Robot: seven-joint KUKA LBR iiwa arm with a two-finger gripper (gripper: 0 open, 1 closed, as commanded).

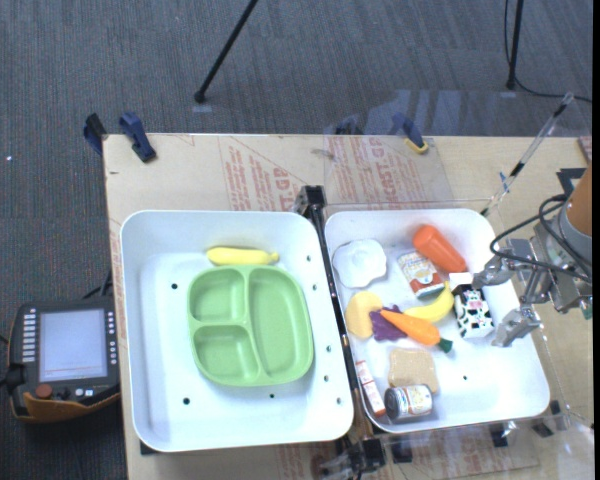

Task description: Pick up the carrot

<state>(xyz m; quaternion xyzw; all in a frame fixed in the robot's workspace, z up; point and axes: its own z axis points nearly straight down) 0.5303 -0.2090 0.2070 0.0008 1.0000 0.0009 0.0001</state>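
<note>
Toys are crowding the carrot [421, 327] in the right bin [525, 378]: a purple thing [387, 322] is touching its left end, a banana [435, 308] is lying just above it, and a cow-spotted box [472, 312] is standing just beside its right end. The gripper [513, 304] is being held over the bin's right side with its fingers spread apart, and nothing is being gripped.

Orange carrot [420, 327], green tray [250, 326], yellow banana [242, 256], seemingly black-and-white-patched carton [472, 313], white bins [140, 268]

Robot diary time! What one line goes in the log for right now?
task: pick up carrot | carrot: lying in right bin, beside banana | pincer: at bin's right edge, holding nothing | status: not grasped
</note>
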